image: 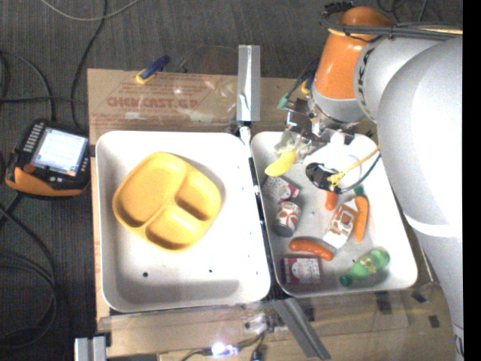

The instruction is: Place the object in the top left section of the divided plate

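Bright, even overhead light, soft shadows, slightly grainy, glare at bottom.

The grey arm's broad casing (pixel 421 111) runs off the right and top edges and covers the right white bin's (pixel 406 273) far corner. The gripper's (pixel 301 138) fingertips are too small and cluttered to tell apart, and the small yellow object (pixel 279 164) beneath them is indistinct.
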Controlling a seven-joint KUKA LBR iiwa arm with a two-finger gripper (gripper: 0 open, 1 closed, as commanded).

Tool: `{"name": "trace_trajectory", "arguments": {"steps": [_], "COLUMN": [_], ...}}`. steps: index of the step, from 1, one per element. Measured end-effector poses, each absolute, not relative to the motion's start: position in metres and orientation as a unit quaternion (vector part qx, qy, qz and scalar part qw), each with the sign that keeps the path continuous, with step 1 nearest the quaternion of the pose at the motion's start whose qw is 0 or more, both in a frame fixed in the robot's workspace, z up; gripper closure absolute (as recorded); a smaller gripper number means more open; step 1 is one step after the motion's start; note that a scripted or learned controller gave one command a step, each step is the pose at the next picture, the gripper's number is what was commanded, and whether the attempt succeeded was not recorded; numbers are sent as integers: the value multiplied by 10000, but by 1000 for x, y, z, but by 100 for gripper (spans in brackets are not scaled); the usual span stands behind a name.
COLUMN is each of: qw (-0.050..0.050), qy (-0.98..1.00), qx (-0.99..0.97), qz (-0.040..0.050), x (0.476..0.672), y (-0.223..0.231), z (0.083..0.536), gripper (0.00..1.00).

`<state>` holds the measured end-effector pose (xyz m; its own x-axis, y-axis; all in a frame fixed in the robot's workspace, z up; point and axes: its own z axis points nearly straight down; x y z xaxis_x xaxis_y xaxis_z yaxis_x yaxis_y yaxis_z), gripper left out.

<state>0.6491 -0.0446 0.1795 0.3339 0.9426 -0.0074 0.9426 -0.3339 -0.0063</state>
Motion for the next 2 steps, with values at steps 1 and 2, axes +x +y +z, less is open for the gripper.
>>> {"name": "trace_trajectory", "arguments": {"steps": [1,2], "qw": [25,14], "qy": [-6347,-6316], "qx": [-7728,-7753], "qz": [38,39], "x": [609,612], "y": [32,84], "z": [179,248], "gripper": [100,100]}}
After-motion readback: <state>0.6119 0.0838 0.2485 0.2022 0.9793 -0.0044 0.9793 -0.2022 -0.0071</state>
